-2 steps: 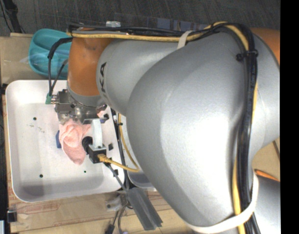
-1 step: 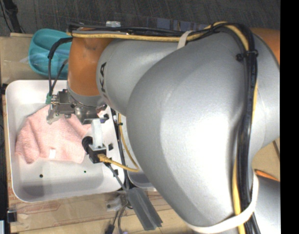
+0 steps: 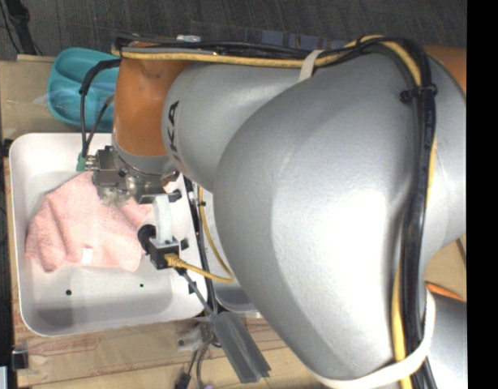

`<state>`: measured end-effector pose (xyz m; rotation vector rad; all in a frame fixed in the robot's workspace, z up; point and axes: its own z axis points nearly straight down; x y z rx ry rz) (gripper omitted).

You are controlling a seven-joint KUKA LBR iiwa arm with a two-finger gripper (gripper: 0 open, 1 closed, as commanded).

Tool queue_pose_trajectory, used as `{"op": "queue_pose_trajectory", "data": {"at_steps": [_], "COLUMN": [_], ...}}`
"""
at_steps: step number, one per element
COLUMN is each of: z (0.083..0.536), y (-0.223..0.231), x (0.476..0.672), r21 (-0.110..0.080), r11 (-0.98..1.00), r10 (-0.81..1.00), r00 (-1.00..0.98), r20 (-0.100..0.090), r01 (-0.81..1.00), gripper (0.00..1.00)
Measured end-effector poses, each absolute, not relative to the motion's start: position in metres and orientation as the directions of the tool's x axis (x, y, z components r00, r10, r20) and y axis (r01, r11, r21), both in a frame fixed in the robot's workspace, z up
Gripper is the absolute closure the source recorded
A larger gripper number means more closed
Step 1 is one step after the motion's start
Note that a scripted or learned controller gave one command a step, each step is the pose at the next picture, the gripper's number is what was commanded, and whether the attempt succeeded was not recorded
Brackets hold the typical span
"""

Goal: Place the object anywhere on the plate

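Camera view

Arm: grey KUKA arm point(image 3: 330, 209) reaching in from the right — its bulk covers most of the scene, right bin included.
Wrist band: orange band point(image 3: 143, 108) above the wrist, over the far edge of the left bin.
Cables: black and yellow cables point(image 3: 233, 53) running along the far side of the arm; another yellow cable loops below the wrist.
Gripper: the gripper point(image 3: 113, 186) sits at the end of the wrist, pressed down at the far right corner of the pink cloth; whether the jaws are wide, narrow or holding anything I cannot tell — the metal parts hide them.
Object: pink cloth point(image 3: 83, 229), crumpled, lying in the left half of the left bin, with a small white tag at its near edge.
Left bin: shallow white bin point(image 3: 87, 302) on the table; near part bare, two small dark holes in its floor.
Far-left item: teal plastic thing point(image 3: 75, 87) just beyond the left bin's far rim, partly behind the wrist.
Table: wooden table point(image 3: 127, 355) showing along the near edge.
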<state>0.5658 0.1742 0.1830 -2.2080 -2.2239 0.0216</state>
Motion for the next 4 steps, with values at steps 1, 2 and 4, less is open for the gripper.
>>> {"op": "queue_pose_trajectory", "data": {"at_steps": [1,2,4], "z": [0.177,0.221,0.171], "y": [0.202,0.167,0.209], "x": [0.485,0.502,0.529], "r21": [-0.009,-0.005,-0.005], "r11": [0.298,0.327,0.479], "r10": [0.954,0.945,0.878], "r00": [-0.298,-0.327,-0.479], "r20": [0.000,0.000,0.000], "r01": [0.954,0.945,0.878], "gripper": [1.00,1.00,1.00]}}
